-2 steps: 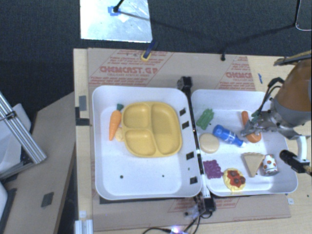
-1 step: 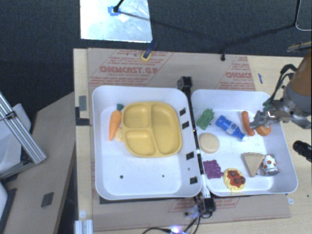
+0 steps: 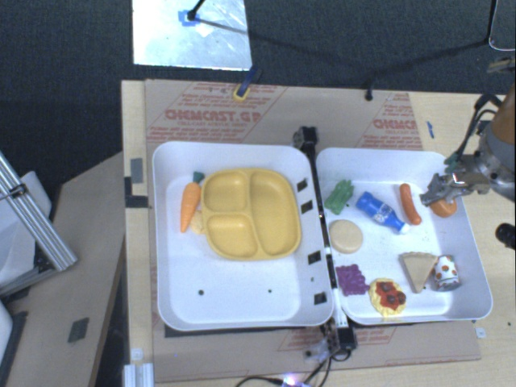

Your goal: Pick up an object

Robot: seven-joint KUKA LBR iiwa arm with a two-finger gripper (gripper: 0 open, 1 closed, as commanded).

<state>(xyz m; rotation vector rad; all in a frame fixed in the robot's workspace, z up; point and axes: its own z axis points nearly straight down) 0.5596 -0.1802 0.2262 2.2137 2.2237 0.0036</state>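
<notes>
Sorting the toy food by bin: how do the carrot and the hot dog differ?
The carrot lies in the left bin, beside the yellow plate; the hot dog lies in the right bin. The carrot is orange with a green top; the hot dog is plain red-orange. Both are long and lie flat.

left bin — yellow tray | carrot beside it

Single fixed camera, mounted above the surface, looking down at a slant from moderate height; both white bins fully in frame, arm entering at 3 o'clock
</notes>
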